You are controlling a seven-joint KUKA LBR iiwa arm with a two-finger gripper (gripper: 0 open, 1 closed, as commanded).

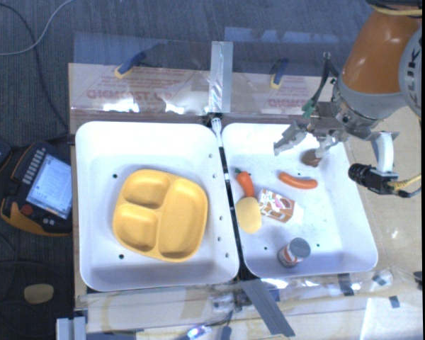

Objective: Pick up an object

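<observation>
Dark grey carpet surrounds a bench bearing two shallow white bins. At frame centre-left, the left bin (92,154) holds a yellow divided plastic tray (161,213). At centre-right, the right bin (347,218) contains an orange carrot (245,183), a pale yellow lemon-like piece (249,214), a small printed carton (277,206), an orange-red sausage (298,181), a grey-topped can (294,251) and a small brown object (311,159). The gripper (308,142) hangs over that bin's upper part, fingers spread apart and grasping nothing, just beside the brown object.
</observation>
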